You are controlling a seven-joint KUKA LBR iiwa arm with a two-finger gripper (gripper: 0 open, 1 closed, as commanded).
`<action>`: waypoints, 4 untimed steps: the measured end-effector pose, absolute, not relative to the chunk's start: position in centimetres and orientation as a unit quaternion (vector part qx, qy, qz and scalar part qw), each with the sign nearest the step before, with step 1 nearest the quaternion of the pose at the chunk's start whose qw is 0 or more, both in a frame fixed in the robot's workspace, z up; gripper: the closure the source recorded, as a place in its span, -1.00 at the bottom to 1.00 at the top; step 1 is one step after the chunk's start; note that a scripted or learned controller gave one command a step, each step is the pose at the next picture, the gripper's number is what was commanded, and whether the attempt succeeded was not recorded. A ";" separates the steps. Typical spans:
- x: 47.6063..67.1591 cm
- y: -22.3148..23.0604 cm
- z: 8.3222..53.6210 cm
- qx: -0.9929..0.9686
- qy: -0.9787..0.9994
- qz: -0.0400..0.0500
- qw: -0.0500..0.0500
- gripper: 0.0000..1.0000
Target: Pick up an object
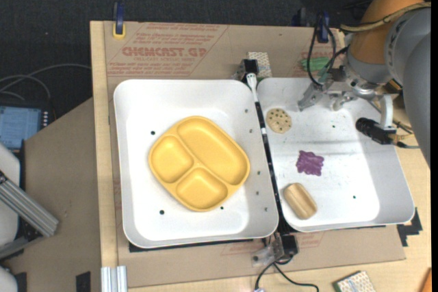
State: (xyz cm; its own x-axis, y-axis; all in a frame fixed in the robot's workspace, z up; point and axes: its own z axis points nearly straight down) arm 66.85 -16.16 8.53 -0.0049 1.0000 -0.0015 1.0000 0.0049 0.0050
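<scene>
Hovering at the right bin's [393, 205] far edge, gripper [321, 98] state unclear, probably lining up on the cookie [278, 120] nearby.

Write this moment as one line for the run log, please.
claw: over right bin, far edge | holding: nothing seen | right bin: cookie, purple scrap, tan block | left bin: yellow plate

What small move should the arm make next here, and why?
Probably move the pincer toward the round cookie and lower over it. The pincer sits at the far edge of the right bin, holding nothing visible, and the cookie lies closest to it. The purple piece and tan block lie farther toward the near edge.
</scene>
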 end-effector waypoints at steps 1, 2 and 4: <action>66.7 -12.1 8.5 0.706 0.709 0.000 -0.001 -1.00; 56.8 -13.9 8.4 0.709 0.705 -0.002 -0.003 -1.00; 53.4 -14.1 8.5 0.708 0.706 0.000 0.002 -1.00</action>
State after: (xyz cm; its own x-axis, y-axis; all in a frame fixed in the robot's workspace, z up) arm 53.35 -14.13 8.46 0.0019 1.0000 -0.0031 1.0000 -0.0019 0.0037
